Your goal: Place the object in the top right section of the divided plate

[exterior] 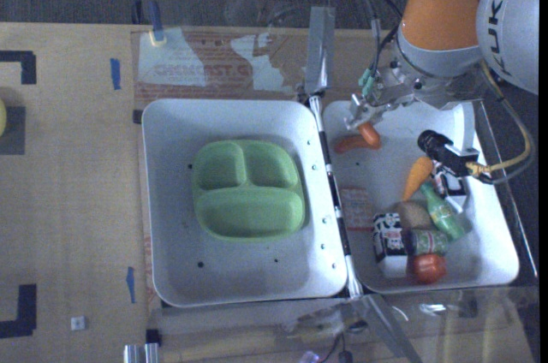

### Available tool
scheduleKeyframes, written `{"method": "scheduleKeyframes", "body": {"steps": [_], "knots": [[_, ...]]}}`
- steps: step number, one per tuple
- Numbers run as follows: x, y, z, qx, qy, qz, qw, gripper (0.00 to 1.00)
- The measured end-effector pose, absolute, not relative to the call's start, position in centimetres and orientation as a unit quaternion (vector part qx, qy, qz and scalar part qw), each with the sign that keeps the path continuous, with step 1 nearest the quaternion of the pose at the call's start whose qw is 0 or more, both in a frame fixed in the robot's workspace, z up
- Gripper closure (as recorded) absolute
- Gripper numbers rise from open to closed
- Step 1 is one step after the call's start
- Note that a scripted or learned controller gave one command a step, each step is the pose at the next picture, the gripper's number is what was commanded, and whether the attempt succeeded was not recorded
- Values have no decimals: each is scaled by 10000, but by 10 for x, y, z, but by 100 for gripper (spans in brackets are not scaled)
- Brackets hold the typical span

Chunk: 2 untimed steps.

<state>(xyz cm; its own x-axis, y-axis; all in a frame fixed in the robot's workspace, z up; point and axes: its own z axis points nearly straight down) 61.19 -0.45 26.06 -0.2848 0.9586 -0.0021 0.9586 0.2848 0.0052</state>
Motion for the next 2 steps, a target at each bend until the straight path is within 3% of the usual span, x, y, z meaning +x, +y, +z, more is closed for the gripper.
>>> {"method": "scheduleKeyframes", "body": {"steps": [1, 2], "knots": [[625, 48, 261, 4045, 9145, 16, 30, 100], [612, 56, 233, 3004, 9538, 7, 6, 100]]}}
